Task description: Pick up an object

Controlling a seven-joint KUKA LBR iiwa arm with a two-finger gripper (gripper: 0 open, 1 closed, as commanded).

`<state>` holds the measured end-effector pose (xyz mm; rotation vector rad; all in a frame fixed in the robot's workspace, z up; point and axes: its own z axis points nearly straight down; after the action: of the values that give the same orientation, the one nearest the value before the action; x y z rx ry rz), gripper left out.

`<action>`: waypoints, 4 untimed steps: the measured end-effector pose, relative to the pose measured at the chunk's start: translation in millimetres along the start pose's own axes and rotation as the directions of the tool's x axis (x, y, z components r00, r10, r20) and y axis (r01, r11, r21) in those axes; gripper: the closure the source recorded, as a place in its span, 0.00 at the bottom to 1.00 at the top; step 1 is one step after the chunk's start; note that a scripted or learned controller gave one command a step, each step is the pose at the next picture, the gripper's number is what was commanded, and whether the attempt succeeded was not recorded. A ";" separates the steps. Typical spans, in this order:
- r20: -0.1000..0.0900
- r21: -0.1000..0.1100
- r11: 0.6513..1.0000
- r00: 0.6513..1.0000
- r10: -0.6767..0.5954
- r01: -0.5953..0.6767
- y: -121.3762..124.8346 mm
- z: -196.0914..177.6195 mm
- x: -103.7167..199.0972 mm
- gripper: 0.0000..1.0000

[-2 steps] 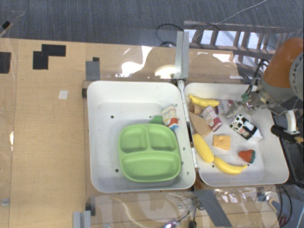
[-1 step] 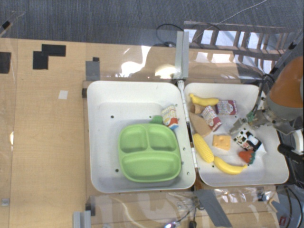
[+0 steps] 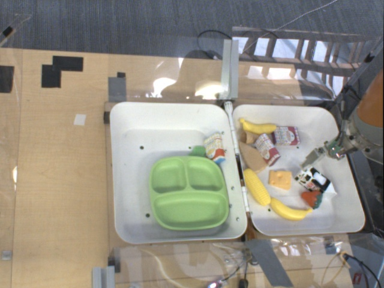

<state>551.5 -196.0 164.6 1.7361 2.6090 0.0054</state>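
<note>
Currently two white bins on the bench. Left bin: one green divided plate, one small carton by its right wall. Right bin: two bananas, one corn cob, one cheese slice, two red packets. Gripper near the right edge, fingers slightly apart, empty, just above a black-and-white item.

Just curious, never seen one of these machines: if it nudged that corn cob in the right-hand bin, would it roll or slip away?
The corn cob looks long and rounded, so a sideways nudge would probably roll it. It seems smooth and toy-like, likely light and stiff, so it may slip. A banana near its lower end and the bin wall alongside should stop it going far.
</note>
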 end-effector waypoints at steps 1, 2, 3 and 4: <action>0.002 -0.002 1.000 1.000 -0.030 0.030 -19.0 67.3 19.4 0.00; 0.012 -0.017 0.970 0.970 0.243 -0.243 -12.6 70.4 48.3 0.00; 0.015 -0.021 0.991 0.991 0.130 -0.129 -14.2 69.4 112.8 0.00; -0.002 0.001 0.987 0.987 0.159 -0.159 20.6 -21.7 130.9 0.00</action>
<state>519.8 -67.3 185.9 1.9404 2.4635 0.0068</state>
